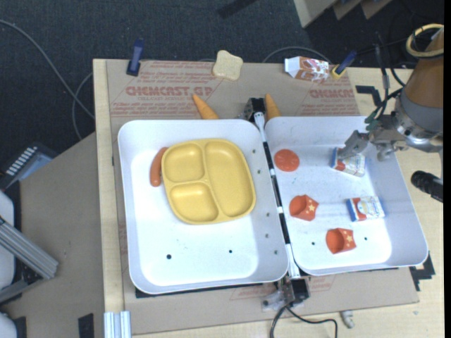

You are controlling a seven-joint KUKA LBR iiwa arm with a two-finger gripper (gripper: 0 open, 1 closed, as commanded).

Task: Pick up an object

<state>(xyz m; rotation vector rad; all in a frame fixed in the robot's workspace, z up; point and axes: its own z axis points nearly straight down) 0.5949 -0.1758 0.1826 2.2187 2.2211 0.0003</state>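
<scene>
Here, in the camera view, the claw [354,151] sits low over the right bin [394,255], at about one o'clock within it, right on top of a small red-and-white carton [347,164]. Whether its tips are apart or together on that carton I cannot tell; the metal parts blur into the packet.

The likeliest failure, as I judge it, is a slip: the carton looks light and smooth-sided, and if it is pinched near one corner it could twist out or skid across the slick white floor. It also lies near the bin's twelve o'clock wall, so a skewed descent might push it against the rim instead of closing round it.

The other candidates lie well apart: a red disc [286,160] at ten o'clock of the bin, a red star-marked piece [304,208] near the centre-left, a second carton [364,208] at three o'clock of centre, and a red cup-like piece [341,240] at six o'clock.

The left bin [141,252] carries a yellow divided plate [208,180] with a sausage [156,167] touching its nine o'clock edge.

Both bins rest on a cardboard-covered table [113,189]; a toast slice [227,65], carrots and another carton [307,67] lie along its twelve o'clock side. Dark carpet and cables surround it
</scene>
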